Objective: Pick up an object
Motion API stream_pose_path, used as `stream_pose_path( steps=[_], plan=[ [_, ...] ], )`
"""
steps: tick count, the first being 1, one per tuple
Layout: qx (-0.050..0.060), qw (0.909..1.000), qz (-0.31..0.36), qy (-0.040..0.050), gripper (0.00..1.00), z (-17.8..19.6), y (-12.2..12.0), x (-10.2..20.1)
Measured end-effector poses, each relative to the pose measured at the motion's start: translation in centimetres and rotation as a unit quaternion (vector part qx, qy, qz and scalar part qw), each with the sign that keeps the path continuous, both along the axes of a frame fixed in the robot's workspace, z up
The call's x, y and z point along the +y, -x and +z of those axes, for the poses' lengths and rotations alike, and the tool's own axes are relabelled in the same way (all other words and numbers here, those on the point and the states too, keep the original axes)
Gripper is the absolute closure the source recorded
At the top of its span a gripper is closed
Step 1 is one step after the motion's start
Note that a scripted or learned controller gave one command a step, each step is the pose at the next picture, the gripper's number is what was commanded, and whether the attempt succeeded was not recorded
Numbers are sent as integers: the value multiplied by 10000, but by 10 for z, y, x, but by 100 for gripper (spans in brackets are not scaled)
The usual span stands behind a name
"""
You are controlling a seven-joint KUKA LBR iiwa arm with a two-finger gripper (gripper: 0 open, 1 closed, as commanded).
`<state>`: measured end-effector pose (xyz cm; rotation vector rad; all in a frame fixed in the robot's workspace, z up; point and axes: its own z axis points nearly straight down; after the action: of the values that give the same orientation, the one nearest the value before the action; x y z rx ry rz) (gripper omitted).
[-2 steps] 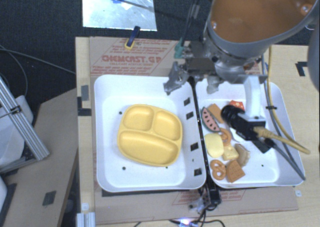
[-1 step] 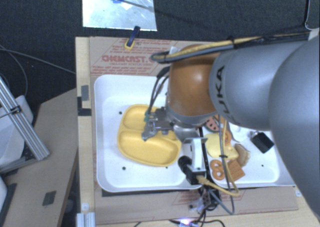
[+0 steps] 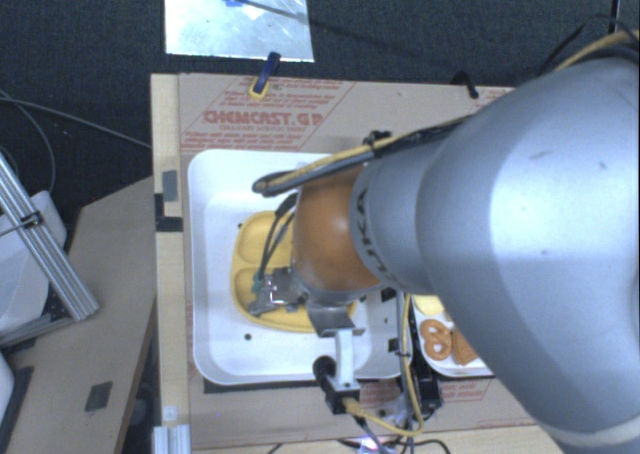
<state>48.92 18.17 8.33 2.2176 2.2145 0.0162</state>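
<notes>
**Arm over left bin; grip state unverified**

Grey arm with orange band [image 3: 330,232] covers the shallow white left bin [image 3: 215,242]. Yellow curved plastic object [image 3: 255,267] lies inside, partly hidden. Cardboard sheet [image 3: 262,117] reads "CHEMCAST. G P". Gripper state: cannot tell.

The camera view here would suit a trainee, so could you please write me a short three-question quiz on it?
1. True or false: the arm hides much of the left bin.
2. What colour is the large object lying in that bin: A) yellow, B) blue, C) green?
3. Which bin holds the pretzel-shaped object?

Key: 1 true; 2 A; 3 the right bin.
</notes>
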Motion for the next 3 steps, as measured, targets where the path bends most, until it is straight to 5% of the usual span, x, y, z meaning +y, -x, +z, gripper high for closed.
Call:
stream_pose_path(
  steps=[1, 2, 3],
  plan=[
    [-2, 10000, 2, 21, 0, 4, -11, 51],
    [65, 10000, -17, -16, 0, 4, -45, -43],
    [-13, 10000, 65, -35, 0, 153, -39, 23]
  ],
)
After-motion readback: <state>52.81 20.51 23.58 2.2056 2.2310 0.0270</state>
